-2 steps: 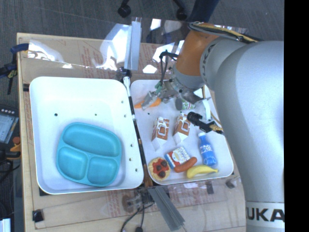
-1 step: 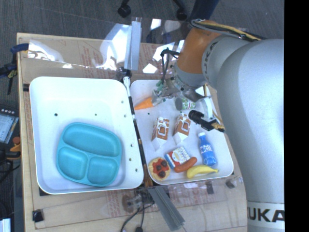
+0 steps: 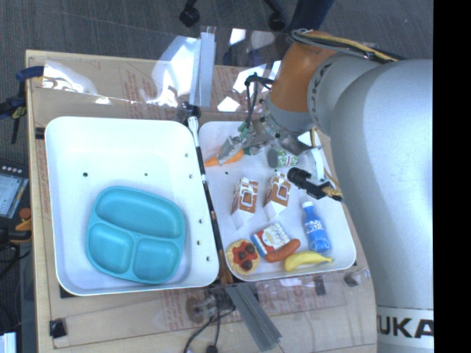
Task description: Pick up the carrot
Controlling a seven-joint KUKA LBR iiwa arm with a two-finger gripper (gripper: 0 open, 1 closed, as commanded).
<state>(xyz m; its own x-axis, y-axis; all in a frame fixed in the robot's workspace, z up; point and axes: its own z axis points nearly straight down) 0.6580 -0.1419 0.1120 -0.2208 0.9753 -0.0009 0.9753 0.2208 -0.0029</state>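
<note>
While the arm point(image 3: 353, 101) reached in from the right over the right bin point(image 3: 346, 259), its gripper point(image 3: 249, 140) was down at the far left corner of that bin, right at the carrot point(image 3: 224, 155). The carrot lay tilted, its orange tip pointing toward the wall shared with the left bin point(image 3: 66, 160) and its green end up against the gripper. Whether the claw was spread or pinching the carrot could not be told, since the wrist and clutter hid that spot. The carrot seemed to rest on the bin floor, so by my judgement the approach was done but the lift was not; a firm grasp and a raise clear of the bin were left. Nearer the camera in the same bin lay two cartons point(image 3: 246, 195), a blue bottle point(image 3: 315, 226), a banana point(image 3: 307, 260), a sausage point(image 3: 282, 251) and a small pizza point(image 3: 243, 254), all well apart from the carrot. A blue tray point(image 3: 136, 234) sat in the left bin.
</note>
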